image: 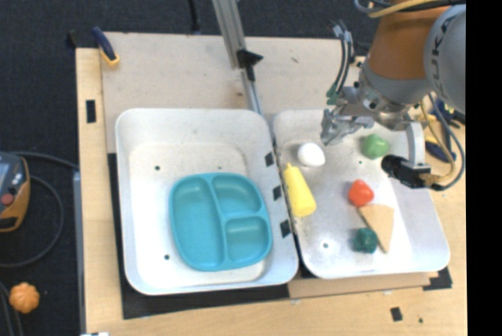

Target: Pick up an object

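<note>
Camera view: the gripper (337, 127) is seen low over the far part of the right bin (436, 250), and no object is seen in its grasp; whether it is open or closed cannot be told. The pick is judged not yet made. A white egg (311, 155) lies just beside it and a green piece (375, 145) near its other side. A yellow piece (299, 190), a red ball (360, 192), a tan wedge (379, 223) and a dark green lump (364, 240) are spread nearer, crowding little. A teal divided plate (221, 221) occupies the left bin (133, 130).
</note>
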Tool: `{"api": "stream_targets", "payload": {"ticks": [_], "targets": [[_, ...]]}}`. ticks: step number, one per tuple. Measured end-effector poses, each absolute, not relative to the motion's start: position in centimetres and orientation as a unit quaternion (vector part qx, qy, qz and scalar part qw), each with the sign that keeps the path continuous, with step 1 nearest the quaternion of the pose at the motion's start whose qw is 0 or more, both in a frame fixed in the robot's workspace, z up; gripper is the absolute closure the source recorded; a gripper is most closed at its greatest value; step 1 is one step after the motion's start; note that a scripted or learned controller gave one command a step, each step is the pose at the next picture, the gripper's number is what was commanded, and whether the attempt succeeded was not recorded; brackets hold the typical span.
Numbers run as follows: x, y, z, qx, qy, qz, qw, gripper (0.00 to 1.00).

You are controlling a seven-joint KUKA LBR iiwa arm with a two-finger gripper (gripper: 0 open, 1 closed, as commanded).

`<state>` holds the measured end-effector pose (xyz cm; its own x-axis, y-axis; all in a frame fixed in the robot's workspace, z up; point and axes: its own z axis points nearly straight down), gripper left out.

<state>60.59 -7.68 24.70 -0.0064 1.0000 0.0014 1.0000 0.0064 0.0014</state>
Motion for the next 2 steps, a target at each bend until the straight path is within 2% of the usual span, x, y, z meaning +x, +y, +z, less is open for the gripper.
{"api": "stream_targets", "payload": {"ticks": [1, 2], "targets": [[58.1, -3.1, 25.7, -0.705, -0.71, -0.001, 0.0, 1.0], [54.6, 1.5, 24.6, -0.705, -0.709, 0.0001, 0.001, 1.0]]}}
